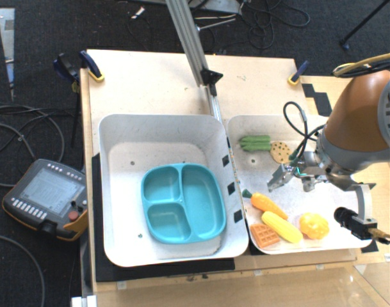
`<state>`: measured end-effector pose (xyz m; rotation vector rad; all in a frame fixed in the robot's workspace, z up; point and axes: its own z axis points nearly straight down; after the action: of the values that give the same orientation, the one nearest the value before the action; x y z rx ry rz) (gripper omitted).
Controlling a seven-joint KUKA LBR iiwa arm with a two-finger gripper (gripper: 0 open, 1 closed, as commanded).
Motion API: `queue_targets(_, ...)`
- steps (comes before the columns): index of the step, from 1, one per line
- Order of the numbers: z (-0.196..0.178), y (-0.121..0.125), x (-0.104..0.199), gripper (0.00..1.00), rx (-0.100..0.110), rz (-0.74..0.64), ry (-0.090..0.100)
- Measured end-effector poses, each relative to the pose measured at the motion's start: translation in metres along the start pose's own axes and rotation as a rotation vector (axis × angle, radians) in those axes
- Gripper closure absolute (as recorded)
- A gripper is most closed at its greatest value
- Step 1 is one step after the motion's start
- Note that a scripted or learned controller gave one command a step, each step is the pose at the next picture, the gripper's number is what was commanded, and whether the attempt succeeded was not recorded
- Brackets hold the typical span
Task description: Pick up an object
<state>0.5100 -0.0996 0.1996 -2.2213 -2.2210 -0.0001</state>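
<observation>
No brand or lettering on anything here can be read; the grey handheld controller on the floor to the left has a pale screen and small buttons, but its markings are too small to make out.

The bench is pale wood, with two shallow white plastic bins on top. The left bin holds a smooth teal plate with rounded corners, moulded into three compartments. A slim metal pole slants up from between the bins.

The right bin holds toy food. A green bean pod, ridged and glossy, lies near the far wall, and just beside it sits a round tan cookie with dark specks. Nearer the front are a tapered orange carrot, a long yellow corn cob touching it, a square orange waffle with a grid pattern at the front edge, and a lumpy yellow lemon to the right of the corn.

The arm, with its rounded orange band and grey wrist, reaches in from the right. Its gripper hangs over the middle of the right bin, between the cookie and the carrot. One metal finger points down to the left; from here I cannot tell whether the fingers are apart or together, and nothing shows between them.
</observation>
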Motion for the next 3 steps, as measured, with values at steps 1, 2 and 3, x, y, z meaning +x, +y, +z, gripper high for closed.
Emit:
queue_targets(1,0.058,-0.01,0.005,0.0,0.007,0.001,0.001)
queue_targets(2,0.105,-0.009,0.005,0.0,0.0,0.001,0.0)
queue_targets(3,0.093,-0.008,0.005,1.0,-0.004,0.001,-0.001)
